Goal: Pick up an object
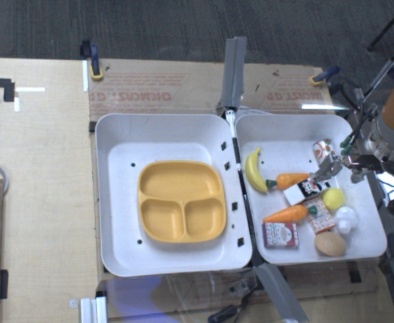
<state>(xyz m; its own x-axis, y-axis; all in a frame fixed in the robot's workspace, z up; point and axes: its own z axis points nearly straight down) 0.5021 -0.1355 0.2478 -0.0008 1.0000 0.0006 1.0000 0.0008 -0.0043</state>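
Down on the bench (pixel 35 180), two white bins sit side by side. The left bin (pixel 116 247) holds a big yellow plate (pixel 182 200) with three parts. The right bin (pixel 277 130) is full of small things. A yellow banana (pixel 253 171) lies near the bin's left wall. Two toy carrots are there, one (pixel 292 180) just right of the banana and one (pixel 286 214) lower down. Below the lower carrot lies a little red box (pixel 280 235). A tan egg shape (pixel 330 244) sits in the bottom right part, with a white ball (pixel 345 218) and a yellow lemon (pixel 333 198) above it. The gripper (pixel 330 165) hangs over the right side of this bin, close above a small card (pixel 304 190). Nobody can tell if it is open or closed.
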